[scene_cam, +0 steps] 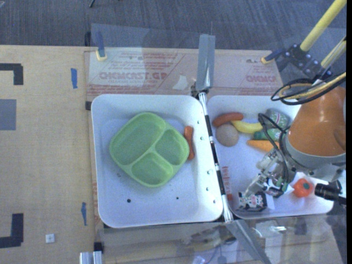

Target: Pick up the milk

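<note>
Reaching in from the right, the grey arm with its orange band (319, 128) hangs over the right bin (242, 164), and its gripper (263, 180) is low near the bin's front. Whether it is open or closed around anything cannot be told from this angle. The milk (253, 201), a small carton with black-and-white cow markings, lies at the front of the right bin, near the wall that divides the two bins, just below and beside the gripper's tip; I cannot tell whether they touch.

A small tomato (303, 187) sits to the right of the gripper. Toward the back of the same bin are a red sausage (227, 118), a banana (247, 127), a round brownish potato (227, 136), an orange carrot (260, 144) and a green-patterned item (276, 117) partly hidden by cables.

A green divided plate (148, 149) rests in the left bin (110, 202), with a small orange carrot (190, 142) lying just beside its right edge. Both bins stand on the wooden tabletop (44, 164).
</note>
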Motion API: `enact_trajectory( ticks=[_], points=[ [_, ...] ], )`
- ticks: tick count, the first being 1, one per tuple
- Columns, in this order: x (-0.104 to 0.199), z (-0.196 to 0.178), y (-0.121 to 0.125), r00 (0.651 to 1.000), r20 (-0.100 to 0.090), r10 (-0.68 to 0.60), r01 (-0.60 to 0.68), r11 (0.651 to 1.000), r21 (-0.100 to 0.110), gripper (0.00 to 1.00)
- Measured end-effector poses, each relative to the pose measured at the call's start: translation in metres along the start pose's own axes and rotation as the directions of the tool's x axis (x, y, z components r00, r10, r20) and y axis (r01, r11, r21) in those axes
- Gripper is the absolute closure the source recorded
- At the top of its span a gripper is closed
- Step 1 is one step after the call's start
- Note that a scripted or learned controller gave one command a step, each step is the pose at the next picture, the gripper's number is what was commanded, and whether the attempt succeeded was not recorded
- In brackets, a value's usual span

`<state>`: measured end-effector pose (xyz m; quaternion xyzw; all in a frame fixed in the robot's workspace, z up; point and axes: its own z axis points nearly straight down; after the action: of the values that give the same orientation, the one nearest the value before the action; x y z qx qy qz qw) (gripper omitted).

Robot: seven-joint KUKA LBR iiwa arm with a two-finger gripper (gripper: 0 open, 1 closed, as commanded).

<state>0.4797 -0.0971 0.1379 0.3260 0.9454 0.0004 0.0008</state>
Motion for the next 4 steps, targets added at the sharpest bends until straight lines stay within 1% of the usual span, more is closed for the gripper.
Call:
enact_trajectory(
  ticks=[1,2,3,4],
  points=[
    [0.006,-0.118,0.010,1.000,0.003,-0.026,0.026,1.000,-0.001,0.00],
    [-0.023,0.031,-0.019,0.998,0.019,-0.055,0.055,0.998,-0.009,0.00],
    [-0.023,0.048,-0.001,0.989,0.022,-0.146,0.147,0.989,-0.007,0.00],
    [-0.022,0.038,-0.001,0.989,0.018,-0.145,0.145,0.989,-0.007,1.00]
  ],
)
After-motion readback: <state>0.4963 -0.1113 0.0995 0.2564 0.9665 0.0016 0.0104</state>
